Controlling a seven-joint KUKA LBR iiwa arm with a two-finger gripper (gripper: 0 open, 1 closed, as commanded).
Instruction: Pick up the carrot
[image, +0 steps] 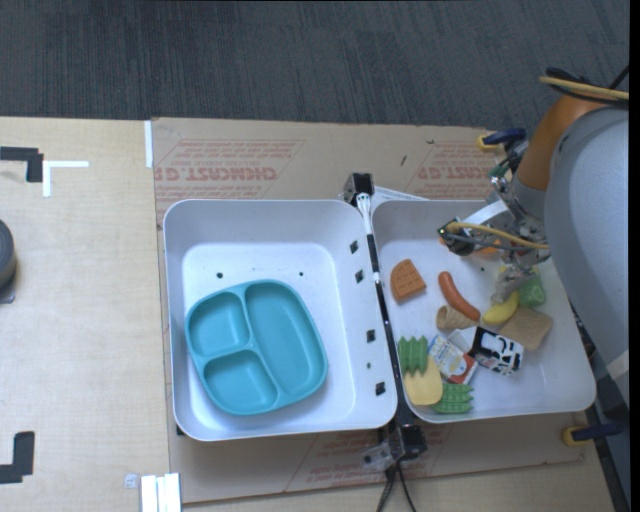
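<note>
Camera view: grey arm with orange band (590, 190) hangs over the right shallow white bin (570, 395).
Gripper (515, 262) state cannot be told; the small orange carrot (484, 250), far-right, lies partly hidden beneath the wrist cabling.

Toys crowd just left of the gripper (515, 262): sausage (459, 295), banana (502, 307), cracker (407, 280). Beyond them, bare bin floor (400, 230).

Bright even light, soft shadows, slightly grainy
</note>
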